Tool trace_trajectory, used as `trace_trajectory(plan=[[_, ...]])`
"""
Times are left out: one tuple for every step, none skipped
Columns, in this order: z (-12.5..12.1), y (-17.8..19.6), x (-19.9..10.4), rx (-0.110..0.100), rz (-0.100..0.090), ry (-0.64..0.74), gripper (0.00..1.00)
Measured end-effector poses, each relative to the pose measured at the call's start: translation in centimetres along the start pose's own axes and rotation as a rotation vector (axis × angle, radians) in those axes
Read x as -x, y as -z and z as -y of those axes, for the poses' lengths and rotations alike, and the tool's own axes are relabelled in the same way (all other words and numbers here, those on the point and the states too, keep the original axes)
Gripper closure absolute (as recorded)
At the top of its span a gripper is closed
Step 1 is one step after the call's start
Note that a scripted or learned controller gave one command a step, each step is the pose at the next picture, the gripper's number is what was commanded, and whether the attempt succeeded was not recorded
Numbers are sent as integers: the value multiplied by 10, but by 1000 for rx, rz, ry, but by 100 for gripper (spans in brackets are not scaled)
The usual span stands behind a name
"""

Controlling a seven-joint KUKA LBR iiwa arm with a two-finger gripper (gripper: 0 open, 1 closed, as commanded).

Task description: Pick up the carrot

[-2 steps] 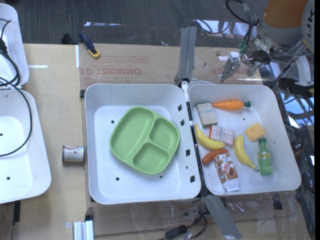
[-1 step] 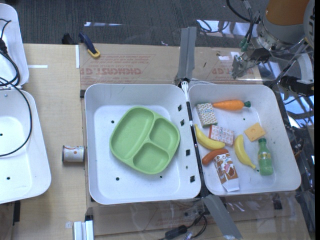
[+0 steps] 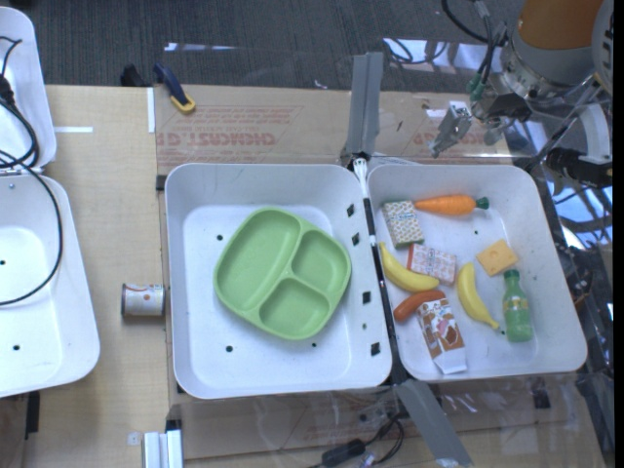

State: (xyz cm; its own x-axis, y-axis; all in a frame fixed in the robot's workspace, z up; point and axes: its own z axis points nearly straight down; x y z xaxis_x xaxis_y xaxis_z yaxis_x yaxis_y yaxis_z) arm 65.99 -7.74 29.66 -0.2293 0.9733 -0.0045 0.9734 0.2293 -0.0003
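Up in the right bin (image 3: 546, 359), we see the carrot (image 3: 447, 204) lying on its side near the bin's upper wall, orange body pointing left and green top to the right. The gripper (image 3: 451, 130) hangs above and beyond that wall, over the cardboard-covered bench (image 3: 253, 125) in the upper right of the frame, well apart from the carrot and slightly left of straight above it. We see nothing between its fingers and it touches nothing, but we cannot tell how far apart they stand. Below the carrot in the same bin lie a small patterned box (image 3: 402, 222), a red-and-white packet (image 3: 432, 261), a cheese wedge (image 3: 497, 257), two bananas (image 3: 408, 273), a sausage (image 3: 417, 304), a green bottle (image 3: 516, 308) and a small carton (image 3: 444, 335). The left bin (image 3: 185, 261) holds a green divided plate (image 3: 283, 273). On the bench just left of that bin lies a small can (image 3: 142, 300), and a blue-and-yellow clamp (image 3: 174, 89) sits at the bench's upper edge. Dark carpet (image 3: 244, 8) runs along the top of the frame.
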Motion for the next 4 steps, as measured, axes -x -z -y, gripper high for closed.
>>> trace_trajectory(plan=[[1, -105, -1, 0, -4, 183, 0], [8, -182, 41, 9, 0, 87, 0], [20, -203, 83, 4, -1, 44, 0], [20, -203, 83, 4, -1, 44, 0]])
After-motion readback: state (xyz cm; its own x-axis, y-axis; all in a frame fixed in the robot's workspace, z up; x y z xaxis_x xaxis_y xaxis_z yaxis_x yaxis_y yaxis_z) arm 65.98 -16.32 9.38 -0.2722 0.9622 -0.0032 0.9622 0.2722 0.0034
